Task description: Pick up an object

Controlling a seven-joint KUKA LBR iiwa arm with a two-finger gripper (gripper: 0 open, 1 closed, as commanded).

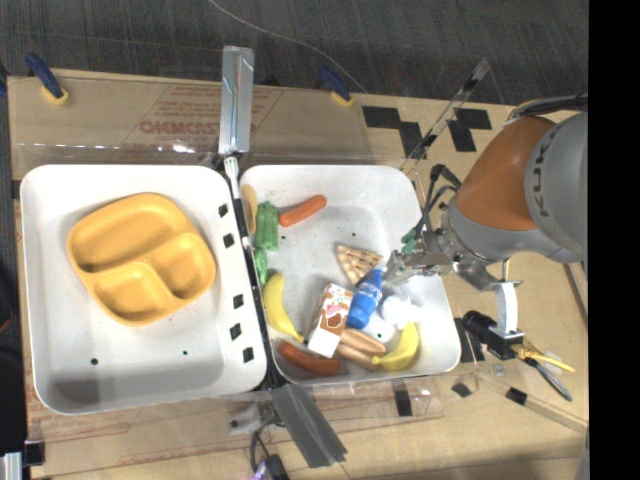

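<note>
On the left sits a shallow white plastic bin (40, 268) with a yellow plastic tray with three sections (140, 256) lying in it. The toys are not in that bin.

Next to it is the second shallow white bin (330, 180), and this one is full of toys. By its left wall lies a green toy vegetable (266, 224). A little orange toy sausage (302, 209) lies just beside it, on its own, with bare floor around it. Lower down there is a yellow toy banana (277, 306) along the left wall. In the middle lies a tan waffle-like wedge (357, 261). Below that is a crowded pile: a small red and white carton (331, 319), a blue plastic bottle with a white cap (366, 298), a brown toy hot dog (310, 359) and another yellow toy banana (402, 349), all touching.

On the right, the grey and orange arm (520, 193) reaches in. Its gripper (408, 264) hangs over the right part of the toy bin, near the bottle's top. I cannot tell how the claw is set, and I see no toy in it.

To do this step well, I think the claw should go straight down over one toy. The bottle is closest, but its neighbours crowd it, so the claw could bump them. It should squeeze the bottle across its thin side and then lift slowly.
</note>
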